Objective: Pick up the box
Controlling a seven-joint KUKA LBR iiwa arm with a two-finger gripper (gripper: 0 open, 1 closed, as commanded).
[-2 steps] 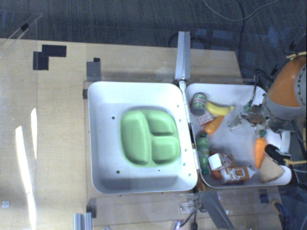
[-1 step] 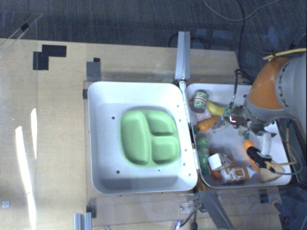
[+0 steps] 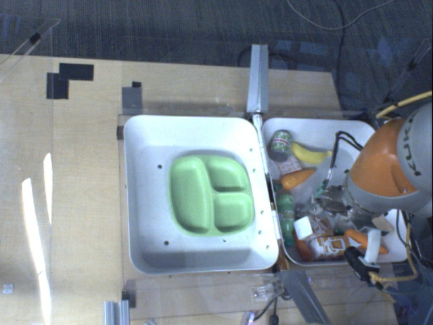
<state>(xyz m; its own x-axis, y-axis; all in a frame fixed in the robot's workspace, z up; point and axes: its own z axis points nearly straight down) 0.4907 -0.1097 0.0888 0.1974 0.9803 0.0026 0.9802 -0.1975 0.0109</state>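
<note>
1. The arm reaches into the right bin, its grey and orange bulk covering much of the clutter there.
2. The hand sits low among the items, just above the box; whether it is released or clenched I cannot tell, since the wrist hides it.
3. The box, orange and white, lies flat near the bin's front wall, beside a small white cup and a carrot-like piece.
4. A banana, a can and a green bottle lie around.
5. The left bin holds a green divided tray.
6. By my reading nothing is lifted yet: grasp and raise remain.
</note>
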